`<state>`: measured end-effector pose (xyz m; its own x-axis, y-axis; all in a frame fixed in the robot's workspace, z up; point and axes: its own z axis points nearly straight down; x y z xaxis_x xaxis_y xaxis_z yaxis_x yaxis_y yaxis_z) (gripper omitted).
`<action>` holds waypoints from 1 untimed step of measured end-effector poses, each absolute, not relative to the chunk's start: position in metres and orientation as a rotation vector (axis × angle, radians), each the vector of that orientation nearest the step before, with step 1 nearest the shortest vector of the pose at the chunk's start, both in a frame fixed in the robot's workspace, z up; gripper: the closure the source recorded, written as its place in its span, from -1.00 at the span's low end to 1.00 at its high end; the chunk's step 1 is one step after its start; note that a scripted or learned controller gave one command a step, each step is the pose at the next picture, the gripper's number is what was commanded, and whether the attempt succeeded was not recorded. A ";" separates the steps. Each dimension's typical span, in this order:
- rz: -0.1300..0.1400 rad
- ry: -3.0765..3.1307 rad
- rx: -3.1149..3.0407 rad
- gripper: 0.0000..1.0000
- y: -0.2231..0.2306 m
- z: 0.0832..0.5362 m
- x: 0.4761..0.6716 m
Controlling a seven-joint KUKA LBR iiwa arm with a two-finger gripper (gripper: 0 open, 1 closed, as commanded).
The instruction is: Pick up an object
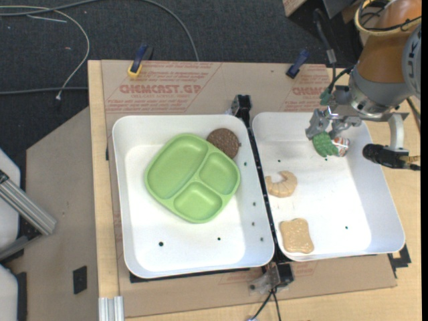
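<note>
Across the worktop (167, 79), a sheet of printed brown cardboard is seen clamped at its far edge by two blue clips, evidently to keep the surface from shifting; dark carpet with loose cables lies beyond it, and a cardboard box stands at the far right corner of the room. Two shallow white bins are set side by side on the sheet, presumably so that items can be moved from one to the other. Within the left bin (134, 246) a green divided plate (192, 177) is laid flat, and a brown round patty (223, 140) is found touching its far rim. Over the far part of the right bin (374, 212) the arm (384, 52) is positioned, wrist pointing down. The claw (329, 138) is seen low over the bin floor, and a green leafy toy (324, 144) appears pinched between its fingers, with a small white and red piece just beside it; whether the toy is lifted clear of the floor cannot be told. Nearer the middle of that bin a pale curled pastry (281, 184) is lying, and a tan biscuit-like piece (296, 236) rests near the front wall, both well apart from the claw and judged untouched candidates.
</note>
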<state>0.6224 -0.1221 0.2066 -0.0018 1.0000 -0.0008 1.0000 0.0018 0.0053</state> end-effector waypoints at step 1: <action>0.003 2.221 2.218 1.00 -0.122 0.218 0.623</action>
